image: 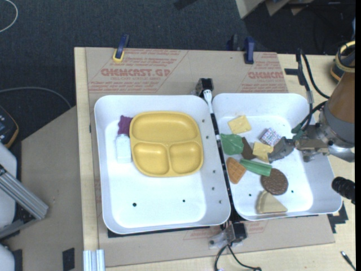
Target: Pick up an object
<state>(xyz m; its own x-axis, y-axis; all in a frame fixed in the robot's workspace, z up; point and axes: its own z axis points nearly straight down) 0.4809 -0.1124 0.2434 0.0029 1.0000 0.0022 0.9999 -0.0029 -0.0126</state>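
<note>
The right bin (293, 109) holds several play-food pieces: a yellow cheese square (240, 124), a small wrapped packet (269, 135), a yellow cube (262, 150), a green leaf (231, 144), an orange chip (235, 170), a green stick (256, 167), a brown cookie (275, 182) and a tan wedge (271, 204). My gripper (280, 150) hangs low over the middle of this bin, just right of the yellow cube and above the cookie. Nothing shows between its fingers.
The left bin (107, 168) carries a yellow divided tray (166, 143), with a purple piece (124, 124) and a white bottle (122, 148) at its left. Clamps (119, 51) stand at the board's far edge. Cables run along the right side.
</note>
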